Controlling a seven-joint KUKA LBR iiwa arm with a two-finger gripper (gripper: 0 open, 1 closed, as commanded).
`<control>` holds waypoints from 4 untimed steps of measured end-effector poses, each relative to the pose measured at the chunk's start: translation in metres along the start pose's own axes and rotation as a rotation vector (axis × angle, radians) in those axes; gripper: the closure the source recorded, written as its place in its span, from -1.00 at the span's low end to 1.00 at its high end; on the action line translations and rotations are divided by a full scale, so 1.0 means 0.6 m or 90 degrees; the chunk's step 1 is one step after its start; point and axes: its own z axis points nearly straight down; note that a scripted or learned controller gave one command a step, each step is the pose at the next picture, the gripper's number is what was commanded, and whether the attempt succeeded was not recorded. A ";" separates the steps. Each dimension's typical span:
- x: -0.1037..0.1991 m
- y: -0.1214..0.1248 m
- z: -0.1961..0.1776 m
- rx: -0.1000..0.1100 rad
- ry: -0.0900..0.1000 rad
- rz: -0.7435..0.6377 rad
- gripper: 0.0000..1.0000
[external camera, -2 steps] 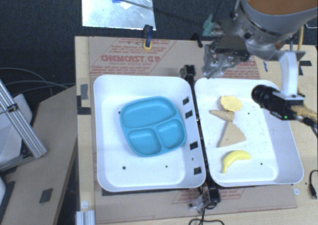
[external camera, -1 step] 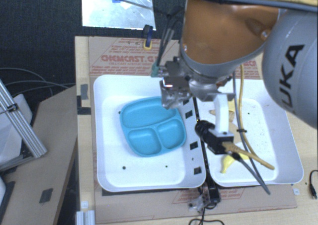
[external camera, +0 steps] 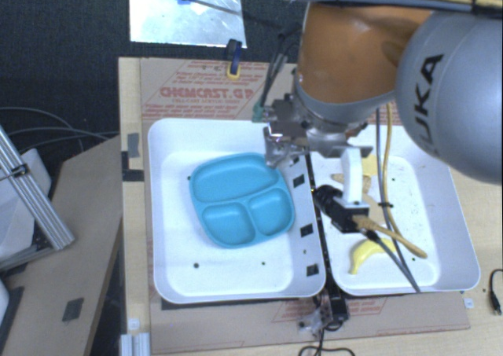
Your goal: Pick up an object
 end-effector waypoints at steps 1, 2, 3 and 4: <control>-0.017 0.076 0.266 -0.001 0.001 -0.001 1.00; -0.044 -0.038 0.095 -0.003 0.002 -0.003 1.00; 0.022 -0.054 -0.110 -0.009 0.005 -0.007 1.00; -0.056 -0.005 0.000 0.001 -0.001 0.001 1.00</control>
